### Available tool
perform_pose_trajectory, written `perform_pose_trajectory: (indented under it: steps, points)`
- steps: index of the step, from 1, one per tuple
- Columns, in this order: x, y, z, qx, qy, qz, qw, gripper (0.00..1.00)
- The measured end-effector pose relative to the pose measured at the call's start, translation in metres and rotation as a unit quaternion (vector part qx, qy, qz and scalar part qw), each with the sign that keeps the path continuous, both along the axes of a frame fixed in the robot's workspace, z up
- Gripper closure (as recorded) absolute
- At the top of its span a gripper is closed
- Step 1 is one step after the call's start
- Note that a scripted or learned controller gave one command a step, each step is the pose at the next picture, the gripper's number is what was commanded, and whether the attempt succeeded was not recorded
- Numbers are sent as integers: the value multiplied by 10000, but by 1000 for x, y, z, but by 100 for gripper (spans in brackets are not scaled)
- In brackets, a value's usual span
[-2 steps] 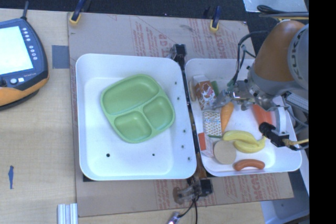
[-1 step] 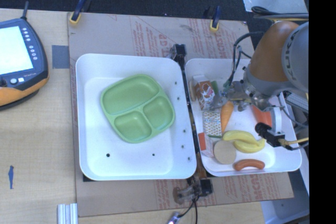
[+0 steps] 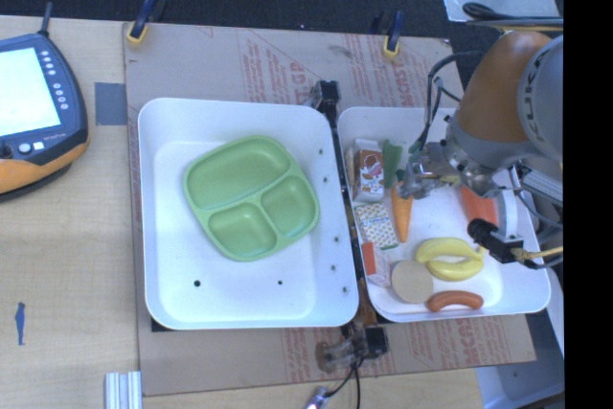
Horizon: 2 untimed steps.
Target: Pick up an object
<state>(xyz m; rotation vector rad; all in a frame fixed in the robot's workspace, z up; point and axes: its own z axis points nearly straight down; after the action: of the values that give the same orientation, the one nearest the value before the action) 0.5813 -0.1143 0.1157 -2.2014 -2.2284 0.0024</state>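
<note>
The right bin (image 3: 536,297) holds several toy foods. An orange carrot (image 3: 400,217) lies near its left wall, with a brown snack packet (image 3: 369,170) and a pale wrapper (image 3: 379,227) beside it. A yellow banana (image 3: 450,259), a round beige biscuit (image 3: 412,283) and a brown sausage (image 3: 454,302) lie toward the front. My gripper (image 3: 416,175) is low in this bin, right over the carrot's top end and next to the packet. The arm's grey and orange wrist hides the bin's far right part. A red-orange piece (image 3: 478,206) shows just below the wrist.
The left bin (image 3: 153,235) carries a green divided plate (image 3: 251,196). A teach pendant (image 3: 34,115) lies on the bench at far left. Clamps (image 3: 141,22) pin the cardboard sheet at the back edge. A black cable fitting (image 3: 495,242) hangs beside the banana.
</note>
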Motion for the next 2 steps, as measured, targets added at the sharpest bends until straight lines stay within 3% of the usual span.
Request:
perform_pose_trajectory:
  steps: [1, 2]
  points:
    - [-1, 0, -2, 1, 23, 2, 10000, 0]
    - [-2, -9, -15, -45, -53, -47, 10000, 0]
